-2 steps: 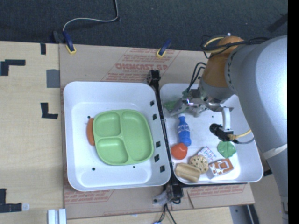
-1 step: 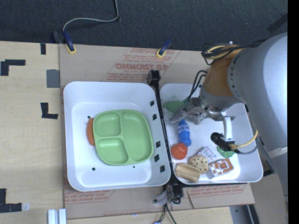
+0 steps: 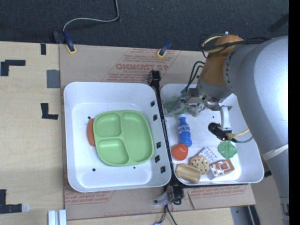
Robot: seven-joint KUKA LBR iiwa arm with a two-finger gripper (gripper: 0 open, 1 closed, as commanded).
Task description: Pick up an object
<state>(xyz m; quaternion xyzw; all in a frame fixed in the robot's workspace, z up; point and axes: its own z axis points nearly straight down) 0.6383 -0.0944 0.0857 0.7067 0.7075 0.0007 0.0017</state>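
Two shallow white bins are sitting side by side on the bench, their inner walls touching along a black divider. The left bin [image 3: 75, 125] is holding a green divided tray [image 3: 124, 137] with three compartments, and an orange object [image 3: 90, 131] is peeking out from under the tray's left edge. The right bin [image 3: 251, 165] is holding a cluster of small things: a blue bottle [image 3: 184, 131] is lying near the bin's left wall with its long axis running up and down the view, white cap pointing toward the far end; just below it a round red-orange piece [image 3: 179, 151] is resting; a bread roll [image 3: 187, 173] is lying at the near left corner, with a cookie [image 3: 199, 162] just beside it, a small printed packet [image 3: 220, 168] to its right, and a green leafy piece [image 3: 227, 149] above that. The grey arm is reaching in from the right, its orange band [image 3: 218, 64] showing above the wrist, and the gripper [image 3: 187, 103] is hanging over the far end of the right bin, just above the bottle's cap. Something greenish is blurring around the gripper, but whether it is clasping anything, or how it is set, cannot be told from this angle.
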